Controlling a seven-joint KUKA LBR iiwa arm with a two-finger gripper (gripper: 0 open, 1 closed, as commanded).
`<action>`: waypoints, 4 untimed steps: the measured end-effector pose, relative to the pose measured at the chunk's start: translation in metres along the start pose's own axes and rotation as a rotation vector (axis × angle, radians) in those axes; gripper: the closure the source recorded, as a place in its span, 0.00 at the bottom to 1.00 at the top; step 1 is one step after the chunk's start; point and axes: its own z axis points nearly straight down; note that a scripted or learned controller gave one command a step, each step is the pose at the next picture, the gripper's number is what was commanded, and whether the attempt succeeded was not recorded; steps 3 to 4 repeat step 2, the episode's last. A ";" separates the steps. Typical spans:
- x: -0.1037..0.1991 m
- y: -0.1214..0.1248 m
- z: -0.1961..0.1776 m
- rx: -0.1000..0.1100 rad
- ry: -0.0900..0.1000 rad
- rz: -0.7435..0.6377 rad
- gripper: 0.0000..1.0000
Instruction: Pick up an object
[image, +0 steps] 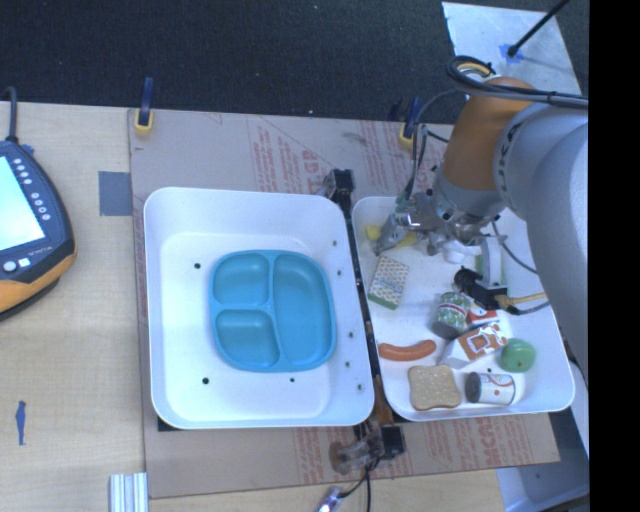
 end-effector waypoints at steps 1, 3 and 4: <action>0.001 0.000 -0.005 -0.004 0.000 0.000 0.00; -0.004 0.000 0.000 -0.001 0.000 0.001 0.00; -0.004 0.000 0.000 -0.001 0.000 0.001 0.00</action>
